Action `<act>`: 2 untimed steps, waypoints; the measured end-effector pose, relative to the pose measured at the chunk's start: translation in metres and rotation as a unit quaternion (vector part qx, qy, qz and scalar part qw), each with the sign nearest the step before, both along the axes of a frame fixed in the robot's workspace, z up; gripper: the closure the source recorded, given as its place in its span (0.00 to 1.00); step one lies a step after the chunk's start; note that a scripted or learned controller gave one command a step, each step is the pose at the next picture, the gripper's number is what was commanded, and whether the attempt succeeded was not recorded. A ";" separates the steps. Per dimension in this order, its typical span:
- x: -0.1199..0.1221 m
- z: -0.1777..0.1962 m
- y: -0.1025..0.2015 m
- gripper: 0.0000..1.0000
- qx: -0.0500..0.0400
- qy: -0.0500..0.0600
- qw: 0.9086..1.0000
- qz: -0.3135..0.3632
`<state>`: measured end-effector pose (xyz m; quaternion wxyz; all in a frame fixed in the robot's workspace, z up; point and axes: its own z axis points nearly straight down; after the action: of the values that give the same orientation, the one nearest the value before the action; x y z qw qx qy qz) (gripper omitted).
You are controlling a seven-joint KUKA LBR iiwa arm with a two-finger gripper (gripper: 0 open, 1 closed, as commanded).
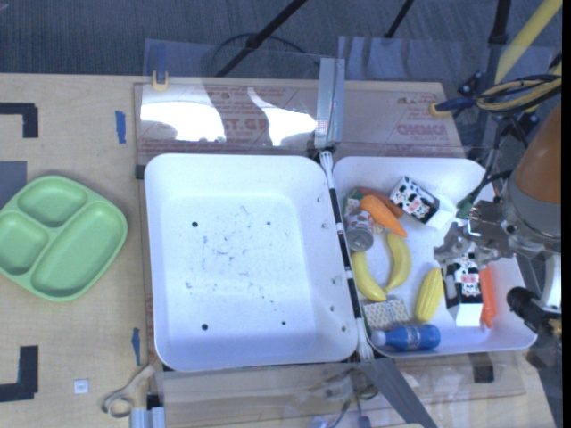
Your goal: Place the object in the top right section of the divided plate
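Note:
The green divided plate (114, 224) lies on the bench at the far left, outside the bins, with three sections. My gripper (460, 250) hangs over the right side of the right bin (459, 169). Just below it a small cow-patterned carton (466, 287) stands beside an orange stick (488, 298). I see nothing held in the gripper. A yellow corn cob (428, 294) lies just left of the carton.
The right bin also holds a cow-patterned box (413, 199), a carrot (384, 214), a can (359, 235), a banana (398, 262), a sponge (385, 312) and a blue bottle (411, 336). The left bin (161, 181) lies between the right bin and the plate.

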<state>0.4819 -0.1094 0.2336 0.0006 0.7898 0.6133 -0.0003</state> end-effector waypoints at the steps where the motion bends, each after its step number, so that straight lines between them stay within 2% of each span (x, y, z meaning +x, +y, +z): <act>1: -0.003 -0.050 0.066 1.00 0.001 0.002 0.995 -0.099; 2: -0.003 0.018 0.167 1.00 0.000 0.001 0.969 -0.247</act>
<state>0.4792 0.0572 0.2520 -0.0003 0.9170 0.3989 -0.0013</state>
